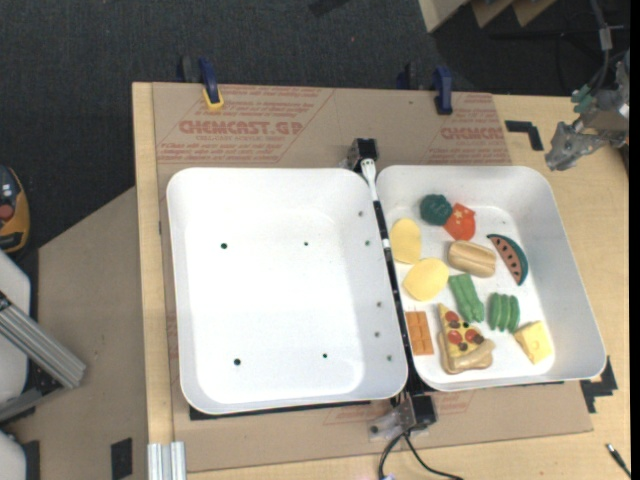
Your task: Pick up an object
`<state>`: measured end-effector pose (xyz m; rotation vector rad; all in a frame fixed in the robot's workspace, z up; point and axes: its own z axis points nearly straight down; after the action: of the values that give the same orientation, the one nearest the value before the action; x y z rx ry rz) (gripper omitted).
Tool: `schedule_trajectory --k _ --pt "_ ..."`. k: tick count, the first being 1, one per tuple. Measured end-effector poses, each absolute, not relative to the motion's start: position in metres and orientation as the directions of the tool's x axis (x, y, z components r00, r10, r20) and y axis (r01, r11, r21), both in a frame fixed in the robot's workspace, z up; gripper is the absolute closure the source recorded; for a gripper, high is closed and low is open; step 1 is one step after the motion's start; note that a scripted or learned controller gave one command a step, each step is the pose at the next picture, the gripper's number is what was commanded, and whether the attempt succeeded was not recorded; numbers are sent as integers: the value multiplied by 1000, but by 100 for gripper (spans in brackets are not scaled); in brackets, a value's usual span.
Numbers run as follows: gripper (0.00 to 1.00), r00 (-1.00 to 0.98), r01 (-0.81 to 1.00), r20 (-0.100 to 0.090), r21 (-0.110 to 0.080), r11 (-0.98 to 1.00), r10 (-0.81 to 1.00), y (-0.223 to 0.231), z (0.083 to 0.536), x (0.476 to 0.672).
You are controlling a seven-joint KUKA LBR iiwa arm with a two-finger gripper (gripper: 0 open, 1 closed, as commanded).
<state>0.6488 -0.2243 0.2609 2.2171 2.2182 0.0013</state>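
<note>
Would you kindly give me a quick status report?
Claw outside right bin, upper right. Toy food untouched in the bin. Path clear.

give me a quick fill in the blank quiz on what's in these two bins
1. All the toy food lies in the ____ bin as the camera sees it.
2. The watermelon slice has a green rind and ____ flesh.
3. The pizza slice lies near the bin's ____ edge, the one closest to the camera.
4. The gripper is outside the bins, past the far ____ corner.

Missing words: right; red; front; right
</note>
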Motion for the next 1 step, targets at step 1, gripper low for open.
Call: schedule_trajectory --k 1 --pt "100 -2 1000 -6 8 2 1000 -224 272 650"
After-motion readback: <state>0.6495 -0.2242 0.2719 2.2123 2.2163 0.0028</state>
